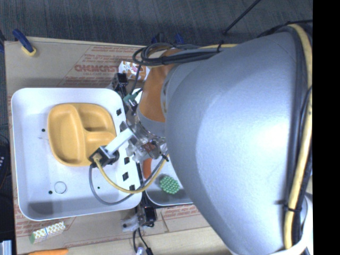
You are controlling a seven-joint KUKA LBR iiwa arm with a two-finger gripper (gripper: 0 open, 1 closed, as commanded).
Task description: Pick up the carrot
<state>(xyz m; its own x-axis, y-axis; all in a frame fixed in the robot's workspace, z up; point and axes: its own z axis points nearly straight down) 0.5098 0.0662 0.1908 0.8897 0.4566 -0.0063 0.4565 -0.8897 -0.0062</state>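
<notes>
1. Carrot (pixel 146 169) — short orange sliver in the right bin (pixel 159 198), hard against its left wall, just right of the divide from the left bin (pixel 21 142); long axis looks near vertical in the camera view, mostly hidden
2. Gripper (pixel 142 149) sits directly above the carrot's upper end, close to touching or on it; contact can't be told
3. Jaw state — cannot tell, wrist hardware and cables cover it
4. Green studded ball (pixel 169 184) lies just right and below the carrot, near but apart
5. Yellow divided tray (pixel 79 132) well left of the carrot, inside the left bin
6. Judgement: room is tight — bin wall on the carrot's left, ball on its right, arm (pixel 239 142) overhead; closing across the short axis seems the only clean way, wall may block one side
</notes>
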